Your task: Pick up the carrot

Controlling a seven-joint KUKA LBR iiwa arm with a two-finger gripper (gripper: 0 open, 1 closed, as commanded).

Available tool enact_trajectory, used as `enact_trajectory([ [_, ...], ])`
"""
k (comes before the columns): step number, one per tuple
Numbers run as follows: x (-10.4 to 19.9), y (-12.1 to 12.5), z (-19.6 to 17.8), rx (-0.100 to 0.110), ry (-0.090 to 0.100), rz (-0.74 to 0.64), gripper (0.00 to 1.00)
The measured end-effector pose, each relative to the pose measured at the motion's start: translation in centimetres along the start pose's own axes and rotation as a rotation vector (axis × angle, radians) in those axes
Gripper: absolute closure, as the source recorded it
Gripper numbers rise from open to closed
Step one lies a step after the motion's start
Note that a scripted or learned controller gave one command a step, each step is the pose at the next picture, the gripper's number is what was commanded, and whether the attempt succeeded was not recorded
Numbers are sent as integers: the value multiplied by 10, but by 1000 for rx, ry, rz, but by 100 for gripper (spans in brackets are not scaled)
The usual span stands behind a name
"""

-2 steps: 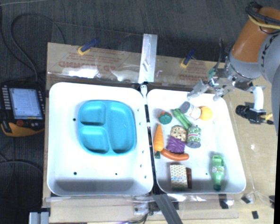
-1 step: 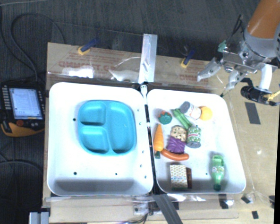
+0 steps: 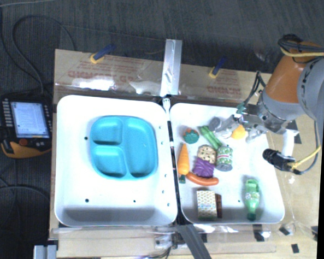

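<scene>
The carrot (image 3: 183,159) is orange and short. It lies lengthwise in the right bin (image 3: 274,177), close against that bin's left wall, with its green end pointing to the back. My gripper (image 3: 228,125) hovers over the back of the same bin, up and to the right of the carrot and well apart from it. A small yellow item (image 3: 239,132) lies just beside the gripper. Nothing shows as held.
Around the carrot lie a teal round toy (image 3: 191,136), a green stalk (image 3: 209,137), a spotted cookie (image 3: 206,153), a small can (image 3: 224,157), a purple item (image 3: 203,168) and a red-orange sausage shape (image 3: 202,179). A green bottle (image 3: 251,197) and a box (image 3: 208,204) sit nearer the front. The left bin (image 3: 70,192) holds a blue divided tray (image 3: 122,145).
</scene>
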State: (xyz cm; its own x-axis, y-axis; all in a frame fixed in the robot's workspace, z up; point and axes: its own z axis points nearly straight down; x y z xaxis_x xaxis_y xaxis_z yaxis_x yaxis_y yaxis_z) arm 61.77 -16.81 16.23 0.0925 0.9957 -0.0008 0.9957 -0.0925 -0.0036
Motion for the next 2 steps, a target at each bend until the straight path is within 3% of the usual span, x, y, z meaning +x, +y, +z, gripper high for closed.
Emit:
enact_trajectory([
  [1,-29,48,-38,-4,-1,-57,0],
  [2,-13,53,-44,-4,-2,-484,0],
])
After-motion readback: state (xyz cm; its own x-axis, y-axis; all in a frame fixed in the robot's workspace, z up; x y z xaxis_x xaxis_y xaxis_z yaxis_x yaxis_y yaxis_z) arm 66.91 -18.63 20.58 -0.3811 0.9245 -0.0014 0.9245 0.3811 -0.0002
